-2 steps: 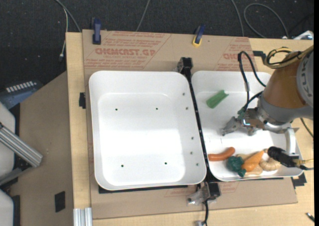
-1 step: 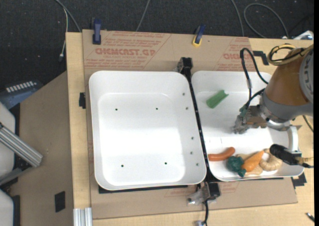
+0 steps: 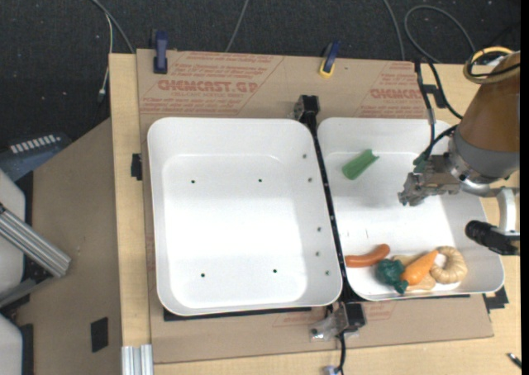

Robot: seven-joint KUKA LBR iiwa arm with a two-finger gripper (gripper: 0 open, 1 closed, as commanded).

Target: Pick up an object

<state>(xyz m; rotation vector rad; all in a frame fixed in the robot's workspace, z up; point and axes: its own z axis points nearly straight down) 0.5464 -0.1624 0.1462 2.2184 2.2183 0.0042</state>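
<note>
A green block (image 3: 359, 164) lies tilted in the right bin (image 3: 376, 212), near its far left part. Along the bin's near edge sit an orange-red sausage shape (image 3: 366, 258), a carrot toy with a green top (image 3: 407, 271) and a tan ring-shaped toy (image 3: 449, 266), bunched together. My gripper (image 3: 411, 194) hangs over the right bin's right side, to the right of the green block and above the toy cluster. Nothing shows between its fingertips.
The left bin (image 3: 165, 225) stands beside the right one, with a black clamp (image 3: 307, 106) at the far end of the seam and another (image 3: 343, 315) at the near end. Cables run along the bench's far right. Blue and yellow clips hold the cardboard's far edge.
</note>
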